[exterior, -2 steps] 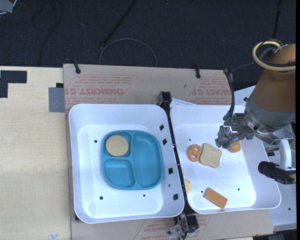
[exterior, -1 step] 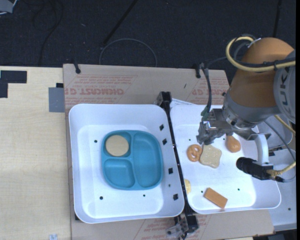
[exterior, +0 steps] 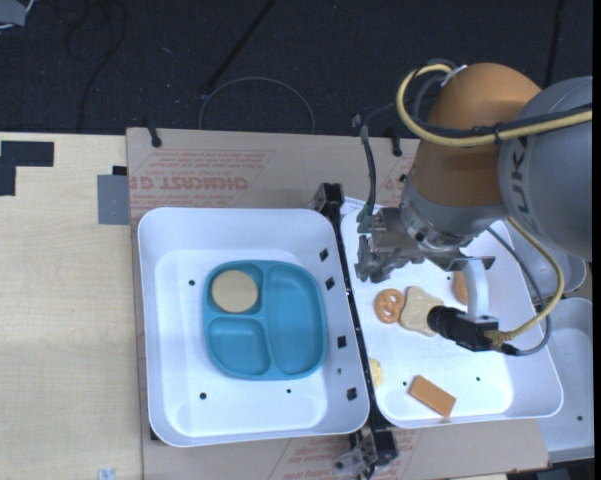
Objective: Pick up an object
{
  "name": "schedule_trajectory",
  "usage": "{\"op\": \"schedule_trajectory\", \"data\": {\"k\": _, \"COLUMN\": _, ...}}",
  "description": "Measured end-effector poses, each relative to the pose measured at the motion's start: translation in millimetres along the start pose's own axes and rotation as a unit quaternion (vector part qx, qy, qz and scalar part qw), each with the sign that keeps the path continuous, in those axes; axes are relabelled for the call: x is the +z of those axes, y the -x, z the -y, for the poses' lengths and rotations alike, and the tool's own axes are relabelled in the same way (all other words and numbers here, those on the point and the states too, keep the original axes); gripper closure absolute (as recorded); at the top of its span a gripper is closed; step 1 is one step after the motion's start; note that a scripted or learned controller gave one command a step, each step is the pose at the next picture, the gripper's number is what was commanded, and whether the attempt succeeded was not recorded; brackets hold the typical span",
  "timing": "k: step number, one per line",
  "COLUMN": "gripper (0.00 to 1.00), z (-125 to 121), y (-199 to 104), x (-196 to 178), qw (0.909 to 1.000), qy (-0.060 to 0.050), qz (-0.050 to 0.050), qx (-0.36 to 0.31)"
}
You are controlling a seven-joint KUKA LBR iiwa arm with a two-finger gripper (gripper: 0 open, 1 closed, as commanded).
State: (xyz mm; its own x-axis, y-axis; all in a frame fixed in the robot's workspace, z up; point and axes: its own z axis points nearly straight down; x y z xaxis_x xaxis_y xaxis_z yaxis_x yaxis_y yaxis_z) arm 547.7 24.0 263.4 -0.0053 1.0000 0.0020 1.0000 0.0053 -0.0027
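We saw the orange block [exterior: 432, 396] lying diagonally, below the pretzel [exterior: 387, 306]; gripper [exterior: 372, 265] grip unclear to us.

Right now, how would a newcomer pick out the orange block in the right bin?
Start at the right bin, under the arm. Look to its front area, below the pretzel and the pale toast-shaped piece. The orange block lies alone there, a flat slanted rectangle with straight edges.
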Motion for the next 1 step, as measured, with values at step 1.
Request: {"op": "schedule_trajectory", "data": {"k": 1, "gripper": 1.0, "z": -23.1, "y": -52.7, "x": 12.1, "qw": 1.0, "qy": 0.0, "qz": 0.001, "qx": 0.001}}
